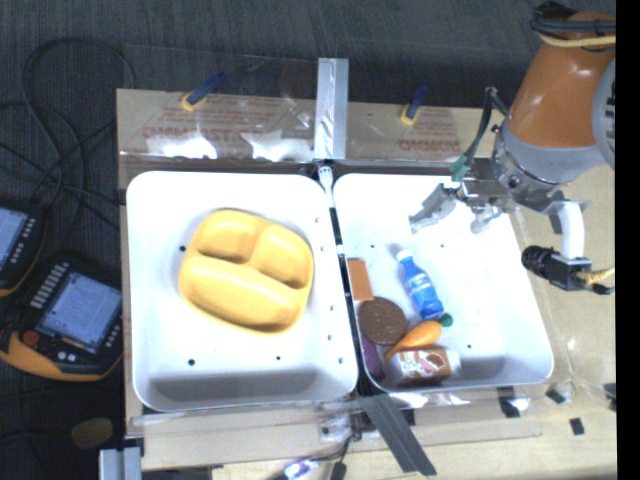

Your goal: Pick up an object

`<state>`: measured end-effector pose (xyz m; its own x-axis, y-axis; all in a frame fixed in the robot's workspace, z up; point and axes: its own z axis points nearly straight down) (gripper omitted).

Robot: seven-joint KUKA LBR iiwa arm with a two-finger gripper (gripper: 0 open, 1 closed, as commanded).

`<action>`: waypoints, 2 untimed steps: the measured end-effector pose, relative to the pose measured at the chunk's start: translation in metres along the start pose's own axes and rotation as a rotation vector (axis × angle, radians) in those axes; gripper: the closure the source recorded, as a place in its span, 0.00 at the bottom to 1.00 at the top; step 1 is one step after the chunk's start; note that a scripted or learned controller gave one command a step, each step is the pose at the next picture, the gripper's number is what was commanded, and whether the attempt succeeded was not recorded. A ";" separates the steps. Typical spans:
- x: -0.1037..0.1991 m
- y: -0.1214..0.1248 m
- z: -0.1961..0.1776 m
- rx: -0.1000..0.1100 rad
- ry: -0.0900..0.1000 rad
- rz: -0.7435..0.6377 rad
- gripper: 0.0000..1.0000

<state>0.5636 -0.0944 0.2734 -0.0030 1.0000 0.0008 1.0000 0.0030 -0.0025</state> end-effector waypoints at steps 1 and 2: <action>0.000 0.005 0.127 0.000 0.001 -0.213 0.00; -0.028 0.020 0.184 -0.011 -0.003 -0.319 0.00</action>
<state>0.5831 -0.1218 0.0892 -0.3167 0.9485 -0.0026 0.9485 0.3168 0.0079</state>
